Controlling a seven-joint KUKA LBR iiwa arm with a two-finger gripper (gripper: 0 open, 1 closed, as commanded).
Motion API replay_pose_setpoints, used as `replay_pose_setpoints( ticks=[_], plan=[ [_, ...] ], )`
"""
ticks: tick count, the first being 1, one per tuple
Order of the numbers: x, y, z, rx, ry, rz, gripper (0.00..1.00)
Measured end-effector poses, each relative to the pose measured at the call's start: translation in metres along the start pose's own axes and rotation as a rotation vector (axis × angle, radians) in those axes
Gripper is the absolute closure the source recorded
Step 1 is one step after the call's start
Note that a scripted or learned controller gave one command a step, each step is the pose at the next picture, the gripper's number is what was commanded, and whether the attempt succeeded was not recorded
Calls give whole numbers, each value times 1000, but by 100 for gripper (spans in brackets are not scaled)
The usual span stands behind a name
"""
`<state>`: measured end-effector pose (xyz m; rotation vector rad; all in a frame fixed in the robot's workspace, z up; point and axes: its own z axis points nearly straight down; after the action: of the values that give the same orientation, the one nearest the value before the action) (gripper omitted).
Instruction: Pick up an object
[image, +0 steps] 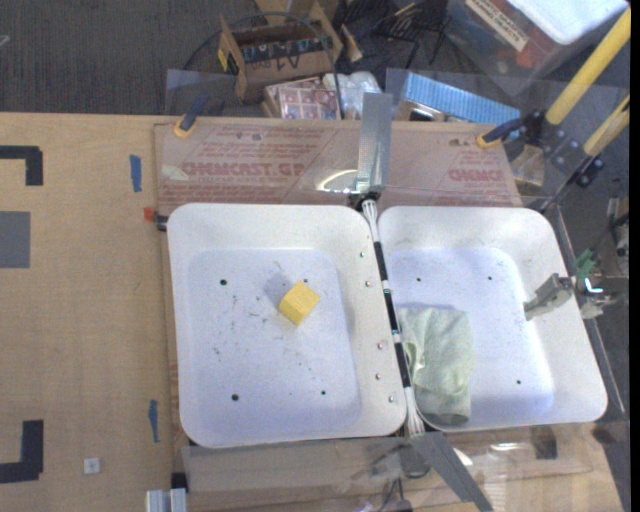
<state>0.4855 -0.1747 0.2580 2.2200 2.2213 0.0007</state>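
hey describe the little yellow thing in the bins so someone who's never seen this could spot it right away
Find the two white bins side by side and take the left bin. Near its middle sits a small yellow block, alone on the speckled floor. It is bright and box-shaped, unlike the pale green cloth crumpled in the right bin.

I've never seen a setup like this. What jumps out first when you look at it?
Two white bins side by side: the left bin holds a small yellow block near its middle, bright against the white. The right bin has a pale green cloth crumpled in its near left corner.
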Motion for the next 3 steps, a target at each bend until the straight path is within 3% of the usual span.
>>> replay_pose_setpoints(
  ticks=[1, 2, 3],
  plan=[
    [5, 62, 167, -12, -3, -184, 0],
    [4, 63, 156, -17, -3, -181, 100],
    [138, 38, 73, 0, 0, -160, 100]
  ],
)
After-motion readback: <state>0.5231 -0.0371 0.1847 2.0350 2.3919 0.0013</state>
